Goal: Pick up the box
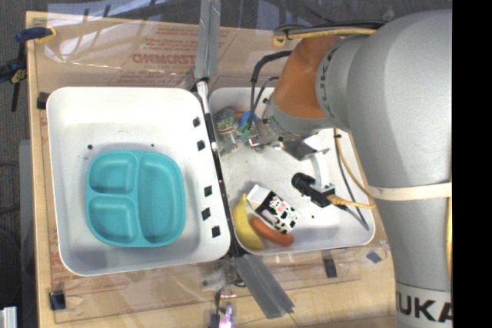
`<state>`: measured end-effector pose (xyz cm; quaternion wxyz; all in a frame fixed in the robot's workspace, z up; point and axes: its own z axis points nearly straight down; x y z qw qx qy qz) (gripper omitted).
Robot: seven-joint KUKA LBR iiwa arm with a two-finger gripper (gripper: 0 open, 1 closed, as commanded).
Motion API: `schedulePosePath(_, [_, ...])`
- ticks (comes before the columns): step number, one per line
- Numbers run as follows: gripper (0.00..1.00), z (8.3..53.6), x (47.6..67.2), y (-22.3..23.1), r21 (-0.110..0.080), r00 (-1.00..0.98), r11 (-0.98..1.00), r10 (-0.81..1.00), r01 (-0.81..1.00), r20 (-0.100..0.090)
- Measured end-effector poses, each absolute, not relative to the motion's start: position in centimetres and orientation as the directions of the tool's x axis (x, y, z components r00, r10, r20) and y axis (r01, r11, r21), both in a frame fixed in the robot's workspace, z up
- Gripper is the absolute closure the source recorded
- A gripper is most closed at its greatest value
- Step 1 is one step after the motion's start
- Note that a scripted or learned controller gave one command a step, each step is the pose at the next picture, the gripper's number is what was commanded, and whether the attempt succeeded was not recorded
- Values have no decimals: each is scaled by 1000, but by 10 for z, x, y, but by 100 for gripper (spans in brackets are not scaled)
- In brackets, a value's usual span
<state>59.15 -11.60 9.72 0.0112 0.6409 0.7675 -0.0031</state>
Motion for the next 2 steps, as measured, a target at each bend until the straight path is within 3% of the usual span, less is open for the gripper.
schedulePosePath(1, [0,99,649,-119,-28,-214,214,977,976,-3])
schedulePosePath(2, [0,97,614,-117,5,-212,212,977,977,-19])
